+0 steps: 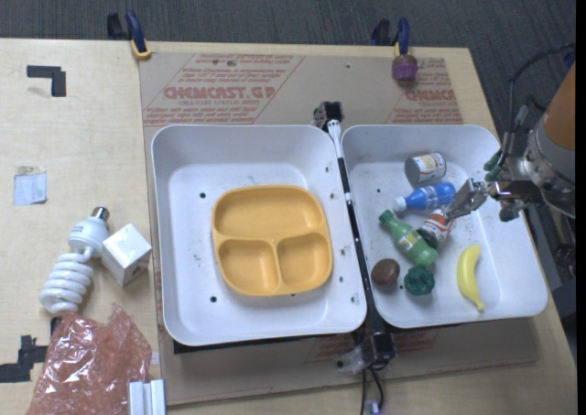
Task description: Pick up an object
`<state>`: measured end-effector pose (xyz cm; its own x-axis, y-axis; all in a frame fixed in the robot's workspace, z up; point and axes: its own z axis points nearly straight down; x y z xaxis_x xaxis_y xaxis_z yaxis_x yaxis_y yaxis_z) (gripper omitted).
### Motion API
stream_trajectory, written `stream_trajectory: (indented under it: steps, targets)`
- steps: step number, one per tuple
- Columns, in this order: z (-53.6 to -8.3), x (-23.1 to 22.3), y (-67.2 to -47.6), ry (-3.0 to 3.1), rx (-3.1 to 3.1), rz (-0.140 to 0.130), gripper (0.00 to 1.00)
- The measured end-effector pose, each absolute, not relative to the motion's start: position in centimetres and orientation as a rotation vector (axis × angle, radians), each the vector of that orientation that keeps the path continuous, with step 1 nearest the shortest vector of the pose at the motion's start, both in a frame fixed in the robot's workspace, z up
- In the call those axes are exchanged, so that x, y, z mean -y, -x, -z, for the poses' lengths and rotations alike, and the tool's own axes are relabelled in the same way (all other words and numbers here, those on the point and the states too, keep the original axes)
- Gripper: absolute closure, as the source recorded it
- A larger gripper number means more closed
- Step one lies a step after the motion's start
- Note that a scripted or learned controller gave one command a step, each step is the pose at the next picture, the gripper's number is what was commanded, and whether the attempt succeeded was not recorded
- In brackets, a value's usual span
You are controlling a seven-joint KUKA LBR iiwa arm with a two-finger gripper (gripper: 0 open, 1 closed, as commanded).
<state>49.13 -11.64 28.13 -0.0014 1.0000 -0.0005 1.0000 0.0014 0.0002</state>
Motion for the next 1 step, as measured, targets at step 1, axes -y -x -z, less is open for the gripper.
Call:
stream_trajectory:
  steps: [1]
  targets:
    - [-13.53, 9.45, -47.75, -2.224, -2.22, 0.0, 0.0]
